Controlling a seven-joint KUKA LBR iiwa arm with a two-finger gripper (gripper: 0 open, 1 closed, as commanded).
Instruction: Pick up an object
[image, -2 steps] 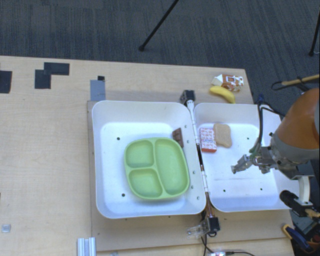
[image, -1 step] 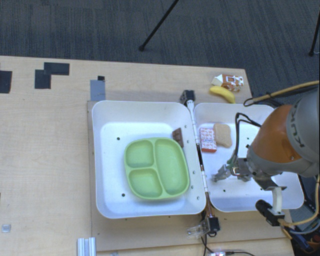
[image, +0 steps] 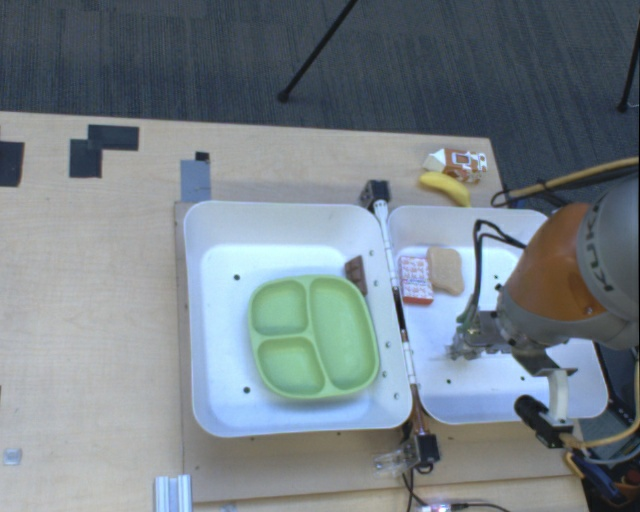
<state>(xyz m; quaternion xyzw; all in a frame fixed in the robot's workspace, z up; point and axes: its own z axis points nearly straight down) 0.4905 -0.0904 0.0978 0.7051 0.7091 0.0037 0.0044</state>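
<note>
In the right bin (image: 440, 400) lie a red-and-white packet (image: 415, 278) and, touching its right side, a tan bread-like slice (image: 446, 270), both near the far wall. My gripper (image: 464, 342) hangs low over the middle of this bin's floor, a short way nearer the camera than the two items and apart from them. Nothing shows in its grasp. The left bin (image: 215, 300) holds a green three-part plate (image: 312, 337), and a small brown piece (image: 355, 268) lies by its right wall.
Beyond the right bin, a banana (image: 443, 186) and a small carton (image: 462, 161) rest on the bench. A grey block (image: 196, 180) stands at the left bin's far corner. The arm's orange band (image: 560, 270) covers the right bin's right side. Cables lie at the front edge.
</note>
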